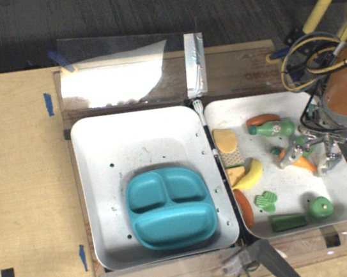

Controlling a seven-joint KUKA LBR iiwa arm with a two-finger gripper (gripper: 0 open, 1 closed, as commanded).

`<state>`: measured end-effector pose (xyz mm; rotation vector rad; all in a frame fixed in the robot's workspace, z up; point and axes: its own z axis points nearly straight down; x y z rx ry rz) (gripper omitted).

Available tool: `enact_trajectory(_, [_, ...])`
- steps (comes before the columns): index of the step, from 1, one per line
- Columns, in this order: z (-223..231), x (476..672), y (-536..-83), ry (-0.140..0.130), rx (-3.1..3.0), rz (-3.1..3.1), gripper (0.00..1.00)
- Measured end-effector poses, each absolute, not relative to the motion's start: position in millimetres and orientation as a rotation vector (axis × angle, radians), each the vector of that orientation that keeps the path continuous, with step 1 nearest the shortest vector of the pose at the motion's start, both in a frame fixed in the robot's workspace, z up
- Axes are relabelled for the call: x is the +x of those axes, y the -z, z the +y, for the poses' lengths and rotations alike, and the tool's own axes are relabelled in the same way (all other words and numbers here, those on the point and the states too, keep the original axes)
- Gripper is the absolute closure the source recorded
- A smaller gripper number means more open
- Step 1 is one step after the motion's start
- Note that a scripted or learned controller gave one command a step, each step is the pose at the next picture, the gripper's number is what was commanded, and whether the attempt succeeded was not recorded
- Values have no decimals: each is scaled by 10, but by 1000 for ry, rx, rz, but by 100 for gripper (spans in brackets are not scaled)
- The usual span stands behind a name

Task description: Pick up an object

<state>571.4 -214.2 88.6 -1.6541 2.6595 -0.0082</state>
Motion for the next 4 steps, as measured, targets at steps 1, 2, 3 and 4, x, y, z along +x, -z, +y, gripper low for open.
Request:
enact_trajectory(1, [-2126,5745,-1017,12,-1643,2654,100])
enact_trajectory(2, [-1459,5552,-2152,16,-1647,2659,100])
enact_trajectory(3, [-1168,5279,-905,13,-1805,2557,100])
enact_trajectory(4, [-1185,5274,-899,14,-1804,2560,0])
